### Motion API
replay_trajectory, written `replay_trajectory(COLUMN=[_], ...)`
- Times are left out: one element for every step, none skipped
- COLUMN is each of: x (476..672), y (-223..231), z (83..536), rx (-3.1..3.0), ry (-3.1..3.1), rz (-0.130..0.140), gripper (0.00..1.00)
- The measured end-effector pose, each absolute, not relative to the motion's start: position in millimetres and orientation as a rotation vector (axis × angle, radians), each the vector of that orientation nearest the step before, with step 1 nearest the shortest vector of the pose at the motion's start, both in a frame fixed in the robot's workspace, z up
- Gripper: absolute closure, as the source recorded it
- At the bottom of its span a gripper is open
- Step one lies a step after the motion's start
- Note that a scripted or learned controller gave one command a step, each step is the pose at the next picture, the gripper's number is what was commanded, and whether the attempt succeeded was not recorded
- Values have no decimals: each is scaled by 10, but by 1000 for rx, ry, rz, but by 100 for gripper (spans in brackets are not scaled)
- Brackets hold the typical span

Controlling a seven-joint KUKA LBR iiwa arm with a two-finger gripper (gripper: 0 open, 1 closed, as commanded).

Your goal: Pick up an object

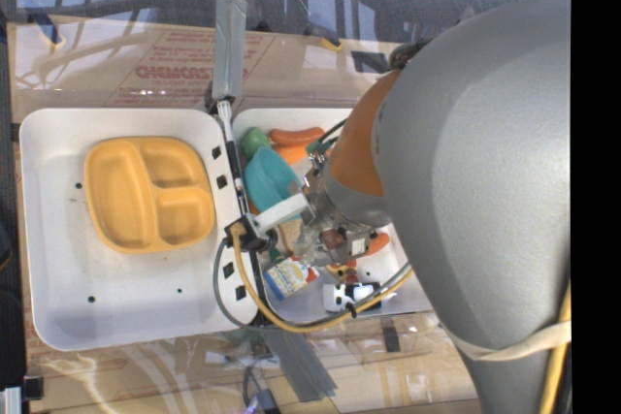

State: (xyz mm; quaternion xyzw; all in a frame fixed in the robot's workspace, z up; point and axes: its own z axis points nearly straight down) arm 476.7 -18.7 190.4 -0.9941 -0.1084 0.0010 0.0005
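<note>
A white carton [285, 278] with blue and orange print is seen at the near end of the right bin [408, 301], lying on the bin floor just beside a yellow cable [291, 323] that is looped along the bin's near rim. Just above the carton, the gripper [312, 242] is lowered into the same bin; whether its claw is spread or pressed together cannot be told, since its tips are lost among clutter and cabling. A white bar [279, 211] is seen projecting leftward from the wrist toward the divider between the bins. An orange carrot-like piece [373, 244] is glimpsed beside the gripper, by the arm [475, 170], whose grey bulk and orange band cover much of the bin. Farther back, a teal object [267, 177] is found against the divider, with a green round item [254, 141] and an orange carrot [296, 137] behind it at the far end. In the left bin [49, 238], a yellow divided plate [147, 192] is laid flat, well apart from the gripper. Beyond both bins, a brown cardboard sheet [146, 63] is spread on the bench.
</note>
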Motion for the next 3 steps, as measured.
replay_trajectory(x=[4771, 4952, 4958], y=[-222, -698, -681], z=[1970, 2143, 2229], rx=[-3123, -3124, -3120], ry=[-364, -321, -334], rz=[-2, 6, 11], gripper=[100, 100, 100])
